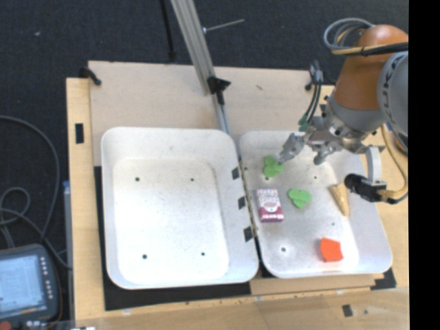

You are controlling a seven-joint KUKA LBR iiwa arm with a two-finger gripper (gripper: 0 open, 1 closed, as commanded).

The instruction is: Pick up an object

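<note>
My gripper (pixel 306 152) hangs over the back of the right bin (pixel 375 253), its two fingers spread apart with nothing between them. Just left of the left finger (pixel 291 146) lies a green piece (pixel 272 166). Another green piece (pixel 299 198) sits in the middle of the bin. A purple and white box (pixel 269 205) lies near the bin's left wall. An orange block (pixel 331 249) rests toward the front. A tan cone (pixel 339 198) lies at the right side.
The left bin (pixel 172 205) stands beside the right one. A slanted metal rail (pixel 196 40) rises from behind the bins. A black cable connector (pixel 364 186) hangs off the arm near the cone.
</note>
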